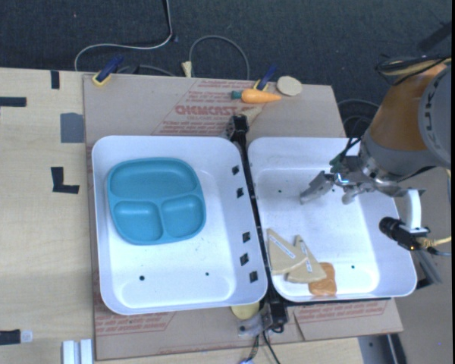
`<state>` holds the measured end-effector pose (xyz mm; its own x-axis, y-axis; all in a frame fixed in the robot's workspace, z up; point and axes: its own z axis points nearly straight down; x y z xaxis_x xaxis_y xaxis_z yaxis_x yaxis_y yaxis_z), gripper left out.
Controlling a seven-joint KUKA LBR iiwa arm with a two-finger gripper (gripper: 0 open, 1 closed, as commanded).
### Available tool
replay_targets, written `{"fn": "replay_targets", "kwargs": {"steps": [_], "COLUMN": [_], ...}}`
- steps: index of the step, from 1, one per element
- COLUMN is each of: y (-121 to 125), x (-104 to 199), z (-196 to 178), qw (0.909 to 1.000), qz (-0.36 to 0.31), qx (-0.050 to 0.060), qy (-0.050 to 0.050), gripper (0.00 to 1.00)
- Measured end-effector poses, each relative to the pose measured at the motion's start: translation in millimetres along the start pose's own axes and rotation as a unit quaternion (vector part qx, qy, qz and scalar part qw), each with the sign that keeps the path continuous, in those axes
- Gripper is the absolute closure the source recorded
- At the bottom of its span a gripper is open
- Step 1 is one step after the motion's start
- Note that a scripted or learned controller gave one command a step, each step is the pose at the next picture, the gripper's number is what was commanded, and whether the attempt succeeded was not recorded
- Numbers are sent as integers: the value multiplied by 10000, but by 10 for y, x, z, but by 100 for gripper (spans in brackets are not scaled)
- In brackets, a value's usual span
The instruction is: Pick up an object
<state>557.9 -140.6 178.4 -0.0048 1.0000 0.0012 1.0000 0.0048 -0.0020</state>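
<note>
While pincer hangs spread, nothing between fingers, flat tan wedges lie below.

Red print on the cardboard sheet under the bins looks like "CHEMCAST", though blurred.

Light falls evenly and fairly bright from above. The two white bins look slightly washed out, with soft glare on their floors. Shadows are faint and short, the clearest lying under the blue tray. The picture is somewhat soft and grainy throughout, and the dark floor beyond the bench shows little detail.
</note>
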Motion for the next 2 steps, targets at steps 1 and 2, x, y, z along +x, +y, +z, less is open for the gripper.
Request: {"fn": "replay_targets", "kwargs": {"steps": [1,2], "y": [-240,367], "x": [405,-313], "z": [975,902], "qw": [10000,10000], "qz": [12,27], "qx": [-23,-43], "qy": [-24,-23], "gripper": [0,0]}}
